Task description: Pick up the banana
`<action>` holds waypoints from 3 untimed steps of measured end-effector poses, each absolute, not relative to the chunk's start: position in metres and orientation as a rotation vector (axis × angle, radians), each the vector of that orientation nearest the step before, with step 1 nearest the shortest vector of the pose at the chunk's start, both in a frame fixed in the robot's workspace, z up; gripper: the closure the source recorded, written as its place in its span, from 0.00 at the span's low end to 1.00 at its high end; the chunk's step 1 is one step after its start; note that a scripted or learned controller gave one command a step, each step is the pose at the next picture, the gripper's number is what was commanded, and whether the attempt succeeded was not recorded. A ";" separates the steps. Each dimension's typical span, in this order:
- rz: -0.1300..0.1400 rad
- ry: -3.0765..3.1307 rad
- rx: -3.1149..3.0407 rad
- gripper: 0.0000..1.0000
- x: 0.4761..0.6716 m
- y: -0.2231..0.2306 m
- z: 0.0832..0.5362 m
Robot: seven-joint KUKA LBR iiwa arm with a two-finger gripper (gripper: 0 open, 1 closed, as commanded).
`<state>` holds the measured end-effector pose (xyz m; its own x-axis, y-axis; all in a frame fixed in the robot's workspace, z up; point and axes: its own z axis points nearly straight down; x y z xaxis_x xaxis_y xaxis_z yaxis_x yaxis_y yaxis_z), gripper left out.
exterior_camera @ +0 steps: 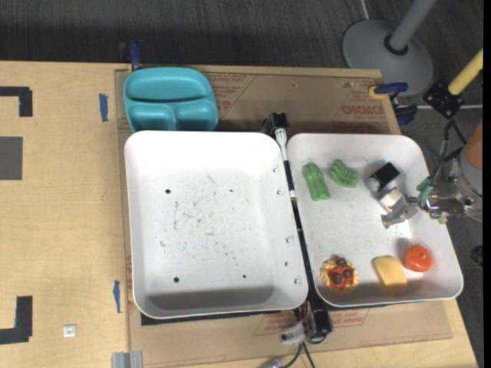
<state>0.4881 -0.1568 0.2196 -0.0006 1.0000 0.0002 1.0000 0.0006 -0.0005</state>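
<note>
Gripper [395, 209]: metal fingers sat low over the right shallow white bin [441, 282]; apart or together, cannot tell.
Banana: pale yellow chunk [390, 271] lay beside the orange round fruit [417, 258].

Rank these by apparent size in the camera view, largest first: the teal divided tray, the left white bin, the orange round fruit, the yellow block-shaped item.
1. Left white bin
2. Teal divided tray
3. Yellow block-shaped item and orange round fruit: they look alike in size, so I won't rank them.

Two white bins [207, 297], fingers [393, 208] over right bin, toy foods
</note>
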 end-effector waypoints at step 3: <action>-0.003 -2.508 -1.896 0.00 0.598 -0.039 0.185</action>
